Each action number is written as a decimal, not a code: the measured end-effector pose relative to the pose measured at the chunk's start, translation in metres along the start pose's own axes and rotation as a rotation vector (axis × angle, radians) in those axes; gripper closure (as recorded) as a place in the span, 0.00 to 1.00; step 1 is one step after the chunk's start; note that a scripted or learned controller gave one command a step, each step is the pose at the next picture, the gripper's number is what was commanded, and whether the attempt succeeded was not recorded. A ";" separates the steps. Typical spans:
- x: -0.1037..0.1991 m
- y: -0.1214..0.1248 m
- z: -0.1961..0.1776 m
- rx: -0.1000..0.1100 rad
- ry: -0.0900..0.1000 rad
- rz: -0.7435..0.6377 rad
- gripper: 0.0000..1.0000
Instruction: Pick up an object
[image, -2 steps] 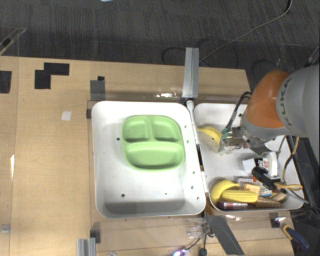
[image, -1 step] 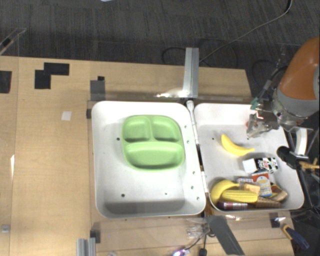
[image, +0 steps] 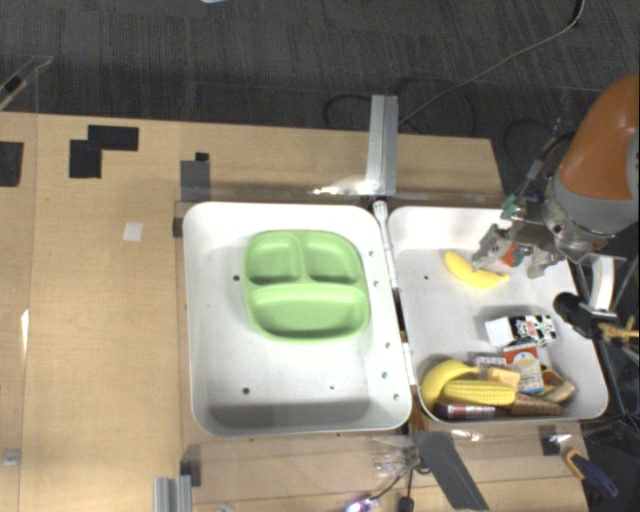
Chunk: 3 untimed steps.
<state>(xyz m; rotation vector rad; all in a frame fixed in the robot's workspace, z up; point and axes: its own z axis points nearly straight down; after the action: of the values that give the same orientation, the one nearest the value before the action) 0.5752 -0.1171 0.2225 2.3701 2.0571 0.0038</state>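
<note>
A green, three-compartment plastic plate lay in the left white bin. In the right white bin, a small yellow banana-shaped toy rested near the far wall, probably light, smooth and stiff; its thicker middle looked the best place to grip. The end effector hovered just beside it, fingers spread, pinching nothing.

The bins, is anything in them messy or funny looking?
A bit. In the right bin, the bananas, packets and small boxes lie jumbled in its near corner. One banana piece lies apart by the end effector. The green tray sits neatly in the left bin.
</note>
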 end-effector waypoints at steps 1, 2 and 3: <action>0.001 0.039 0.124 -0.003 0.000 -0.116 0.00; 0.025 0.078 0.135 -0.008 0.001 -0.109 0.00; 0.028 0.080 0.124 -0.009 0.003 -0.118 1.00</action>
<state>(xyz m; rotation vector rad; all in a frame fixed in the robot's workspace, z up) 0.6586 -0.1004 0.0989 2.2406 2.1903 0.0172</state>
